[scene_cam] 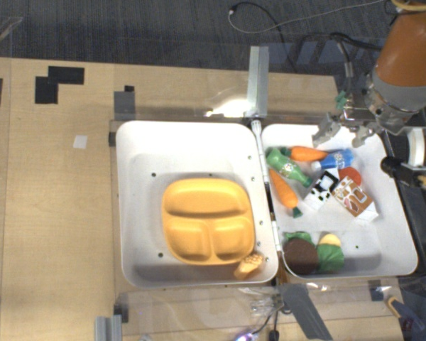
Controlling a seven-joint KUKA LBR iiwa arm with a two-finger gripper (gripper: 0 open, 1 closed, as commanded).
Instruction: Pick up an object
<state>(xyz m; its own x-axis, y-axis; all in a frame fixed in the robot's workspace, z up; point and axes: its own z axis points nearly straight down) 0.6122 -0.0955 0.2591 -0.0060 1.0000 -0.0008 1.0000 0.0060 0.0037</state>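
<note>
Over the right bin's far corner: the gripper (346,128) hangs with its fingers spread apart, nothing between them.
Just below it: an orange carrot (309,153) and a blue packet (339,159).
Right bin (397,251): green bottle (287,166), second carrot (285,189), brown ball (300,254).
Left bin (138,190): yellow divided tray (207,219).

One fixed camera looks down slantwise on both bins (192,137).
</note>
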